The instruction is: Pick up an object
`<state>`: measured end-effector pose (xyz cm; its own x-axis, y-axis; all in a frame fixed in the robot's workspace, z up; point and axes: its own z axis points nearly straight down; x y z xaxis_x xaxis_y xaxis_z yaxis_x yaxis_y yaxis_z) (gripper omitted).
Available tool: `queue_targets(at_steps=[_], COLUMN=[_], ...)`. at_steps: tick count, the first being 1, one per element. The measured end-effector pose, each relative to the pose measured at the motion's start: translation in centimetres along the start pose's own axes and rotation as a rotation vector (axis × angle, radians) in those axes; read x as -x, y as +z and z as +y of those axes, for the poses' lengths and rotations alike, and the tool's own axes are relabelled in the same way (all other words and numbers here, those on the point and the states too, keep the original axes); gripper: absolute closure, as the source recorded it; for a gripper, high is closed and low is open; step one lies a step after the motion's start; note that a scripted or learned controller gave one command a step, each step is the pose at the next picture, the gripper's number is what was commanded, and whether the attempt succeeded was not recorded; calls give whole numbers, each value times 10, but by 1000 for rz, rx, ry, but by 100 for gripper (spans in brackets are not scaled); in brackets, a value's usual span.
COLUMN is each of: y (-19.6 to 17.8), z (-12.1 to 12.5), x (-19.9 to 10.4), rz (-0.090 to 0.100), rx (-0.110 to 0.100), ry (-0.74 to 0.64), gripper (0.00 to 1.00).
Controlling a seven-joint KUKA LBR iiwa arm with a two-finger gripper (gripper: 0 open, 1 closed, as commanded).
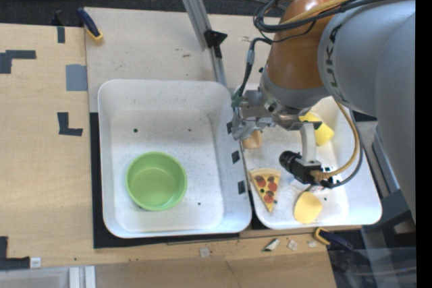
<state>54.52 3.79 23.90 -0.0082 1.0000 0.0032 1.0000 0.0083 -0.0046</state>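
Observation:
My gripper (244, 126) hangs over the left edge of the right bin (364, 209), close to the wall shared with the left bin. A small tan block (252, 140) shows right under the gripper's tip, touching or nearly touching it. Whether it is gripped is hidden by the gripper body. A toy pizza slice (265, 187) lies just below the block. A round yellow piece (308, 208) rests near the bin's front, and another yellow object (323, 132) peeks out beside the arm.
A green bowl (156, 180) sits in the front left of the left bin (115, 98). A slanted metal pole (196, 10) crosses behind the bins. Small scraps lie on the bench in front of the right bin.

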Motion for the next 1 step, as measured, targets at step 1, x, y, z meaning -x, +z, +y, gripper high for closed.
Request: queue_targets(at_steps=[1], y=[-5], z=[-7], x=[-57], rz=[-1], rx=[-1], ry=[0], gripper=[100])
